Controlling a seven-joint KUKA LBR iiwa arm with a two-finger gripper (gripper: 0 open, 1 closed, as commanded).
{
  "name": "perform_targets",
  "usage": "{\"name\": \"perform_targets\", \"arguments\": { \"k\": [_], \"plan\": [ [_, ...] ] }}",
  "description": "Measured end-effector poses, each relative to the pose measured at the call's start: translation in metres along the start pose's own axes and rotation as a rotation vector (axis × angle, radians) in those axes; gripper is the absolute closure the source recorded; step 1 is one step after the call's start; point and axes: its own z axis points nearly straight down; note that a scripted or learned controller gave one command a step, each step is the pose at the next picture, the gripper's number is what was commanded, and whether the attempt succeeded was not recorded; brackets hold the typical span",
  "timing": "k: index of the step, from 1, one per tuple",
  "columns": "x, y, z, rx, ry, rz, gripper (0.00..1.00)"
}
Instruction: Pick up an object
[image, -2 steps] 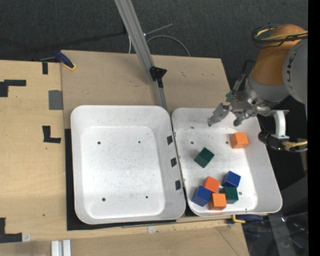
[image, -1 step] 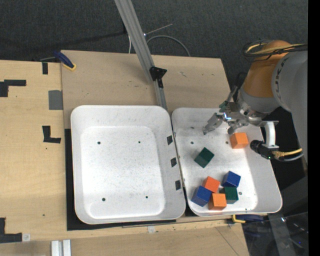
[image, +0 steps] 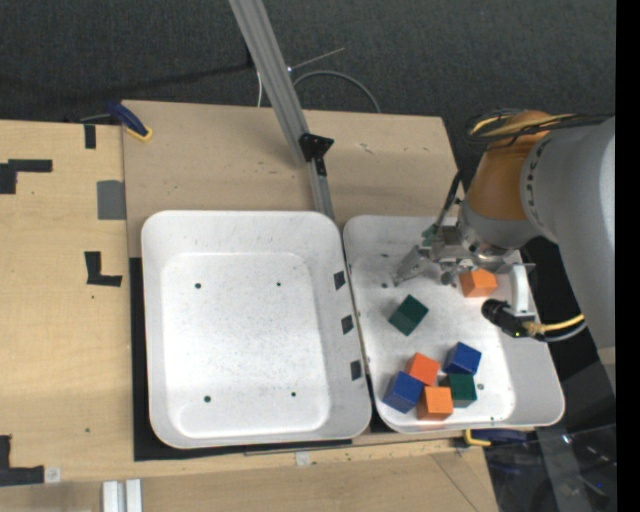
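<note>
Nearest, along the bottom of the view, the bench (image: 60, 380) front edge, with the two bins just behind it. In the right bin (image: 535, 395), close to its near rim, a tight cluster of cubes: blue cube (image: 403, 391), orange cube (image: 436, 402), dark green cube (image: 461, 388), second blue cube (image: 464, 357) and a red-orange cube (image: 423, 367), all touching or nearly so, little room between them. Farther back, a lone green cube (image: 408, 315), tilted, with bare floor on every side, well apart from the cluster. Beyond it, the gripper (image: 425, 260) low over the far half of the same bin, fingers spread moderately, nothing seen between them. Just right of the gripper, an orange block (image: 478, 283), partly hidden by the wrist; touching or not, hard to tell. Left bin (image: 240, 225) wide, with open floor right up to its rims. Arm (image: 560, 190) cut off at the right. Farthest, a grey pole (image: 280, 80) slanting up from between the bins.
</note>
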Motion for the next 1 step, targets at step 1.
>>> {"name": "perform_targets", "arguments": {
  "k": [1],
  "plan": [
    [0.0006, 0.0018, -0.0137, -0.006, 0.000, -0.001, 1.00]
  ]
}}
